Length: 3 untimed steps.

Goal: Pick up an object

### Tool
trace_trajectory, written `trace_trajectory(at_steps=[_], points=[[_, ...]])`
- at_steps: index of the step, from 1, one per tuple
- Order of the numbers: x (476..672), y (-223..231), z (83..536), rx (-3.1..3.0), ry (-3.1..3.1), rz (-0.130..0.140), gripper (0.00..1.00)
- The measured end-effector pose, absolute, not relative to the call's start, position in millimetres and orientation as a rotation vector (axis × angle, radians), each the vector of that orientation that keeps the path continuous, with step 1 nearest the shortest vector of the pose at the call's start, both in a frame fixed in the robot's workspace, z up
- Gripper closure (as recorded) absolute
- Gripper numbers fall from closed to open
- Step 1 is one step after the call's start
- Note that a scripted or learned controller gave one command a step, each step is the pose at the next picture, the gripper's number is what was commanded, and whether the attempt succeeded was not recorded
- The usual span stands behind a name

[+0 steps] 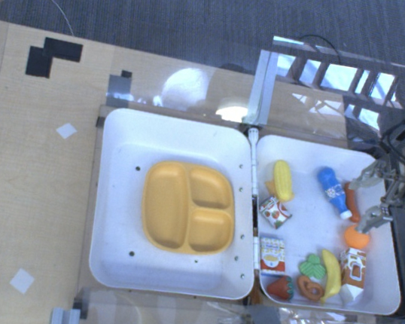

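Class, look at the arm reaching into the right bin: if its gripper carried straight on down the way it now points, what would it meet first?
Most likely the small orange fruit, which lies directly under the gripper near the right bin's right side. Depth is unclear from this slanted view, so it could instead just miss it and meet the bin floor beside it.

Glossy white plastic bins (115, 182); matt yellow plastic tray (187, 208).

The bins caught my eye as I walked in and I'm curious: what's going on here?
A robot arm reaches in from the right over the right bin, which holds toy food: a corn cob, a blue bottle, a banana, a strawberry and small cartons. Its gripper hangs near an orange item; nothing is visibly lifted. The left bin holds a yellow divided tray.
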State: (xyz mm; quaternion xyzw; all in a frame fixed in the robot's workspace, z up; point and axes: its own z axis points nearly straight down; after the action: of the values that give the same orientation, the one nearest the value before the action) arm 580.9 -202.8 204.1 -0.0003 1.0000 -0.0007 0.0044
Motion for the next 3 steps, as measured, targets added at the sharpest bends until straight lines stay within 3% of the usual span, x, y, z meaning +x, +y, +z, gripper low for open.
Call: trace_trajectory(at_steps=[1, 2, 3], points=[[530.5, -204.3, 120.9, 0.418, 3.109, 0.001, 0.0], [649.1, -203.3, 111.5, 0.856, 3.032, 0.003, 0.0], [655.3, -110.5, 89.2, 0.689, 3.092, -0.021, 0.0]])
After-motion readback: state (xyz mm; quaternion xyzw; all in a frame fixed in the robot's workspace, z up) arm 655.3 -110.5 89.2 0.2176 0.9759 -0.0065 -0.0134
